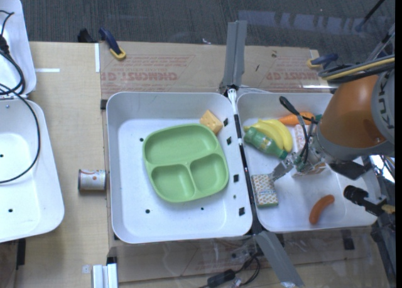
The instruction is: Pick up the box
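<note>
Box (264,190) sat in right bin (352,218), flat near its left wall; my pincer (300,162) hung just right of it.

Box was small, rectangular, pale with a green speckled face, lying flat and slightly tilted, lower-left of the right bin. Nothing sat on it. My pincer was low over the bin between box and orange sausage (321,209), close to the box; couldn't tell its opening, wrist hid it. Banana (278,133) and green bottle (265,142) lay further up the bin. Left bin (119,155) held a green divided tray (185,162) and a yellow sponge (211,121).
</note>
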